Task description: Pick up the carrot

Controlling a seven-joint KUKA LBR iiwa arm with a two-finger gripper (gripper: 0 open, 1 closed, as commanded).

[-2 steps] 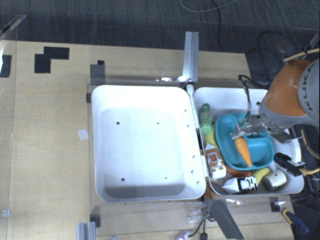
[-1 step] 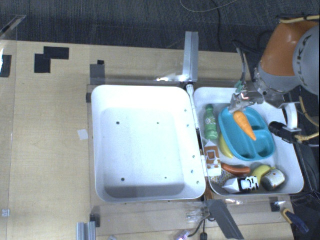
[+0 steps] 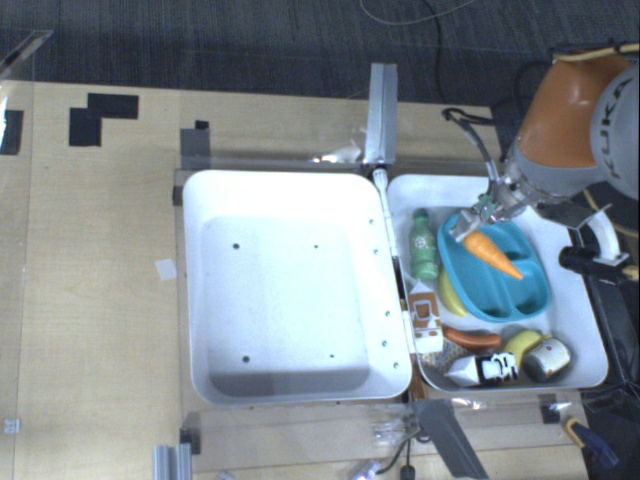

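Dark carpet behind; pale bench [image 3: 90,298] bearing two white bins. Right bin [image 3: 590,363]: carrot [image 3: 493,253] lying in blue bowl [image 3: 520,293], thick end toward hand [image 3: 478,218], beside green bottle [image 3: 423,244]. Hand at carrot's thick end; whether spread or closed cannot be told. Advice: straddle carrot across its width, clear of bowl rim, before closing.

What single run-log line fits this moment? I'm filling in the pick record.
stage: at carrot | gripper: at carrot's top end, grasp unclear | carrot: lying in blue bowl, right bin
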